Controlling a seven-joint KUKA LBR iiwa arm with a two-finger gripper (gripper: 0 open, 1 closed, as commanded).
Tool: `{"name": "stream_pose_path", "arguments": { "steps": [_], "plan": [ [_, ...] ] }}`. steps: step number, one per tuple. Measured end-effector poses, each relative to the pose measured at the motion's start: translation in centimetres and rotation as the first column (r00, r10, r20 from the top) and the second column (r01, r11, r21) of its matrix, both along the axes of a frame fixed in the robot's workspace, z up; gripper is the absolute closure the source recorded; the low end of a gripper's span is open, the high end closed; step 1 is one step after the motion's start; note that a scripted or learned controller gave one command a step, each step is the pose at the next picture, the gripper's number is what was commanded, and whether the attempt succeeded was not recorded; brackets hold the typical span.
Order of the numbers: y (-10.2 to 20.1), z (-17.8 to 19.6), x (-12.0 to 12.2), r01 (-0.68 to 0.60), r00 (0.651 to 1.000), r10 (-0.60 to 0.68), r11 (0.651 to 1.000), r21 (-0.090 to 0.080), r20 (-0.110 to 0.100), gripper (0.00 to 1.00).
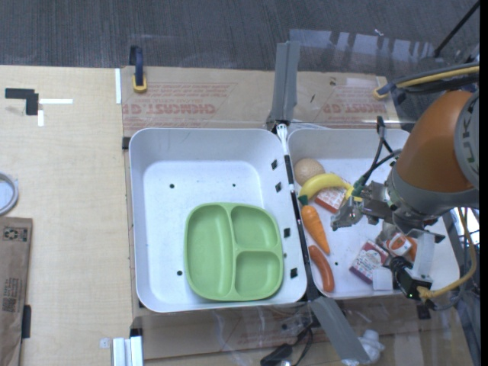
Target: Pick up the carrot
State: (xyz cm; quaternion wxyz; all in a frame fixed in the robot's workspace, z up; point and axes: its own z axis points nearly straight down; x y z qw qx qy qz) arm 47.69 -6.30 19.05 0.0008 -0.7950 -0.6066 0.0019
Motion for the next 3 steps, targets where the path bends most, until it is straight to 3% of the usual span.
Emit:
{"name": "stream_pose_path", "arguments": {
  "steps": [1, 2, 3],
  "plan": [
    [2.9, 0.0, 0.6, 0.139, 0.99, -0.139, 0.99, -0.001, -0.001, 0.0],
    [-3.4, -9.6, 0.1, -0.07, 0.998, 0.07, 0.998, 0.002, 0.006, 0.0],
    [2.5, 0.0, 6.7, -0.353, 0.935, 0.353, 0.935, 0.001, 0.002, 0.0]
  ]
}}
